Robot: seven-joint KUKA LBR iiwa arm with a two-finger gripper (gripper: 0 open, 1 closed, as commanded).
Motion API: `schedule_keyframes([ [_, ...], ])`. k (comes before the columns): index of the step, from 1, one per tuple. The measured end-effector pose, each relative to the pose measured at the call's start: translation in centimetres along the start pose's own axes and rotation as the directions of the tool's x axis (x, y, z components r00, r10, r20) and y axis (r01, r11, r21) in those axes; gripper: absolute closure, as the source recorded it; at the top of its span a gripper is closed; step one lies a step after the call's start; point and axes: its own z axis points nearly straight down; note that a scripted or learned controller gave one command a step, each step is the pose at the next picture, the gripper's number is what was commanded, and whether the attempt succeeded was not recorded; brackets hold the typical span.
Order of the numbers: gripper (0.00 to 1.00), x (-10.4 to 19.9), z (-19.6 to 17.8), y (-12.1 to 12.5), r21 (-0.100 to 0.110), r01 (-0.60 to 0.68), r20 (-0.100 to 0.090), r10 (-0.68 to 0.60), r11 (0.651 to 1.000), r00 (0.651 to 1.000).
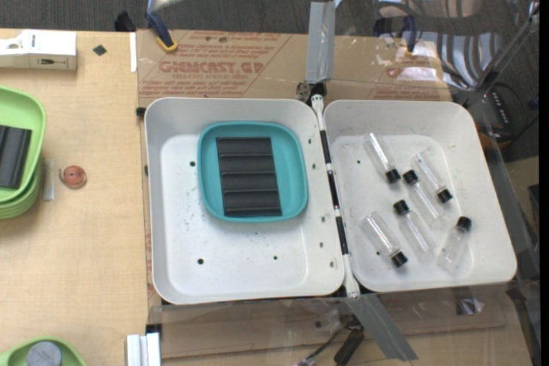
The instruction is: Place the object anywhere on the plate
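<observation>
Teal plate (208, 176) sits in bin (171, 270) on wooden bench (77, 270).

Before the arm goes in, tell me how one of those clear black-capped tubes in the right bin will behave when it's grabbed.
The clear tubes look round and lie flat, so a nudge would probably roll one across the right bin. Transparent, seemingly empty walls suggest light weight. The smooth surface may slip between fingers.

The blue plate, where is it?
The blue plate lies in the left white bin, toward its back, next to the right bin holding clear tubes.
</observation>
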Motion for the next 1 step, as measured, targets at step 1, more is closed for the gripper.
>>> schedule_keyframes([
  [1, 0.0, 0.51, -0.05, 0.24, 0.0, -0.115, -0.001, 0.115, 0.993, 0.993],
])
